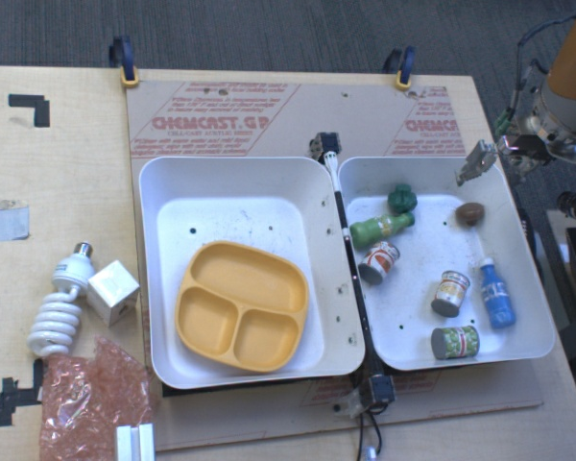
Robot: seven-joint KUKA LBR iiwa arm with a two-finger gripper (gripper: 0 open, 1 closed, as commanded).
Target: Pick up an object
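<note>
Cans, bottles [495,294] and a brown ball [470,213] lie in the right bin [528,339]; gripper [478,161] hovers above its corner, whether clenched I cannot tell.

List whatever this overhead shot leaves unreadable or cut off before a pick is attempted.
- Gripper: small and blurred at the right bin's rim; finger state unreadable.
- Arm: cut off by the right edge.
- Can, tin and blue bottle: labels too small to read.
- Pink wrap: cut off by the bottom edge.
</note>
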